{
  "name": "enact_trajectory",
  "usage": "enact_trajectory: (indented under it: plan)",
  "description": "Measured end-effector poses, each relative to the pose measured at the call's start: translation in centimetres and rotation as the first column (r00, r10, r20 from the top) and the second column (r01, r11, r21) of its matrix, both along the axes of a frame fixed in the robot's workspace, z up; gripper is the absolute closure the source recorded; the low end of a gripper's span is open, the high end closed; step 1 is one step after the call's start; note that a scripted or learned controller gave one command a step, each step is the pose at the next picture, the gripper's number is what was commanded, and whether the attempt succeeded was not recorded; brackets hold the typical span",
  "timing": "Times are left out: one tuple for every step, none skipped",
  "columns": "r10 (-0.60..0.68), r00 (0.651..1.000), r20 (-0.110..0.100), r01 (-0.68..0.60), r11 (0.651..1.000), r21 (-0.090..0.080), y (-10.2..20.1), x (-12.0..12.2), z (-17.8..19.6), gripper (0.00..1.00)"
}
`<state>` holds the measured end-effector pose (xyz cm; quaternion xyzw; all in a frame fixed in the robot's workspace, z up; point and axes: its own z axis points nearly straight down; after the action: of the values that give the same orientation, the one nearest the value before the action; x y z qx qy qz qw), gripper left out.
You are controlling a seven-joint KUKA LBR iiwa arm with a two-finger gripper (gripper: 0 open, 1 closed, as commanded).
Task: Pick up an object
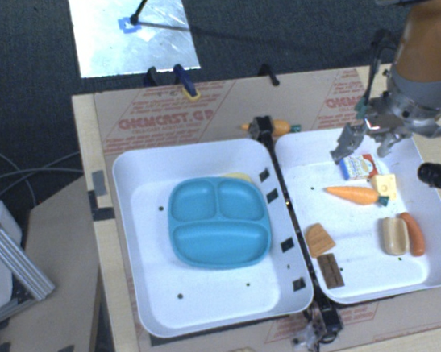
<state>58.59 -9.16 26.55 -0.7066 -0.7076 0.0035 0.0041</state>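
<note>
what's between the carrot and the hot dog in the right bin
In the camera view, a small yellow block lies between the carrot and the hot dog, just off the carrot's right end; below it the white bin floor is bare.

A robotics lab. Beside the white bins (201, 153) stands an aluminium frame (3, 250). Loose cables (8, 172) trail nearby over dark carpet (10, 70).
</note>
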Motion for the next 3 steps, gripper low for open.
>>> enact_trajectory:
  plan:
    - [0.002,1.0,0.012,-0.002,1.0,-0.001,0.0,0.2,0.7,0.0]
    - [0.0,1.0,0.009,0.0,1.0,0.0,0.8,-0.5,-4.2,0.0]
    - [0.0,1.0,0.008,0.0,1.0,0.0,0.7,-0.7,-8.4,0.0]
